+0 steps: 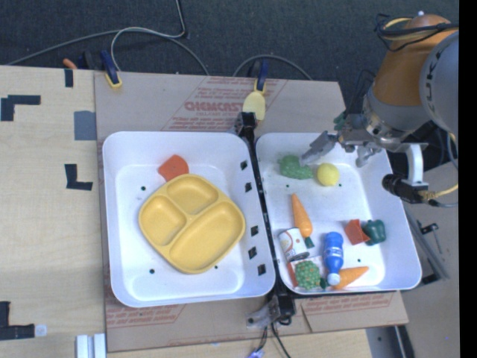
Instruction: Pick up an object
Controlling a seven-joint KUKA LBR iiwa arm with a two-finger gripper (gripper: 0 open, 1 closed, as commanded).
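While my fingers (319,146) hang spread and empty over the right bin's (406,271) far edge, I judge I am in the approach; next I must descend onto the green toy (295,168) just below, its long axis along that edge, beside the yellow ball (327,174)

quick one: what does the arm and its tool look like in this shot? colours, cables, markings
The arm is grey with a rounded orange band above the wrist; dark lettering runs down the grey shell at the right edge, too cropped to read. Black cables loop over the orange part. The tool is grey metal with slim fingers, and a white and black fitting sits beside the wrist.
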